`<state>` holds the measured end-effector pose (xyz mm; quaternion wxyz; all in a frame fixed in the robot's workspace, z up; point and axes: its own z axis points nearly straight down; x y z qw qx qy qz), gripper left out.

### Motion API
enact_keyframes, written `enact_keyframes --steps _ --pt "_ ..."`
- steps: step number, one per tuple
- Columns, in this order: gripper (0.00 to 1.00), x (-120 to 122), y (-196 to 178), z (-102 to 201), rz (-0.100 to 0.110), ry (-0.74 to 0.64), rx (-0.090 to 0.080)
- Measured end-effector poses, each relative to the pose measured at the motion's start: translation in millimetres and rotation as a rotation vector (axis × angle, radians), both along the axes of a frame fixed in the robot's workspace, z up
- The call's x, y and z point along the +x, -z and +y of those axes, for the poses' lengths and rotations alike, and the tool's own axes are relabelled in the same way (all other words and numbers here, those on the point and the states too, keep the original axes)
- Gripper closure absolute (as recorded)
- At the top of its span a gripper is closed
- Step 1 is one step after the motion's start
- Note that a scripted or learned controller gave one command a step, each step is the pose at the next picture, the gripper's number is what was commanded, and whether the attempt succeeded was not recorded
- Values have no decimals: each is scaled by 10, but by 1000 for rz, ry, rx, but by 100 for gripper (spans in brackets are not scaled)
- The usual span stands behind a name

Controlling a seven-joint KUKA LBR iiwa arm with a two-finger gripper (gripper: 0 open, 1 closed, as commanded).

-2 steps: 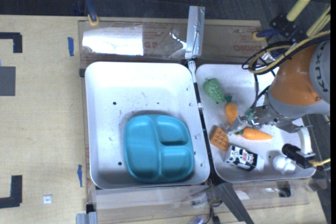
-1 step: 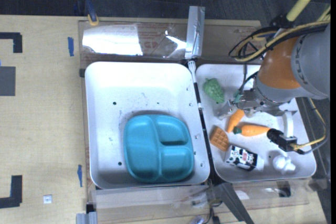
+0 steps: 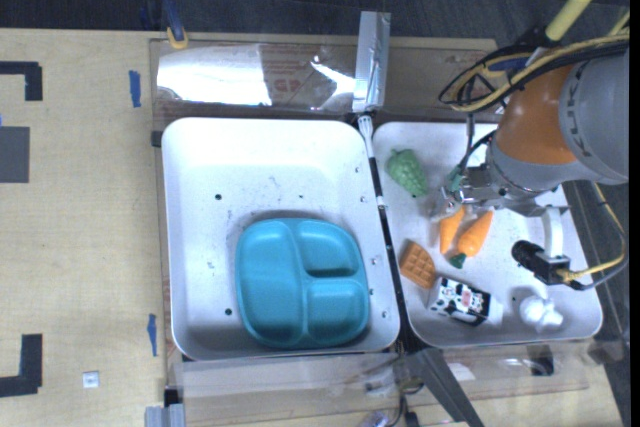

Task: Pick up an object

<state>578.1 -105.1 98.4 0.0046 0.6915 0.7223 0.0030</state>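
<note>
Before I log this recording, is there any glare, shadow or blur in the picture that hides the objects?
Camera view: glare whitens the clear plastic sheet behind the bins; the teal divided tray casts a soft shadow on the left bin; the gripper above the orange carrot toy is slightly soft, so its fingers are unreadable; the green toy and waffle piece stay legible.

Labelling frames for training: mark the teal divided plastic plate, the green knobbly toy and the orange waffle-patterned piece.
teal divided plastic plate [image 3: 300, 283], camera view, central ridge.
green knobbly toy [image 3: 406, 170], camera view, middle of body.
orange waffle-patterned piece [image 3: 418, 263], camera view, centre of top face.
</note>
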Motion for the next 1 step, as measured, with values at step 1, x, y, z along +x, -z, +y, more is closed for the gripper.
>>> enact_keyframes --steps 1 --pt "100 364 -877 348 7 251 3"
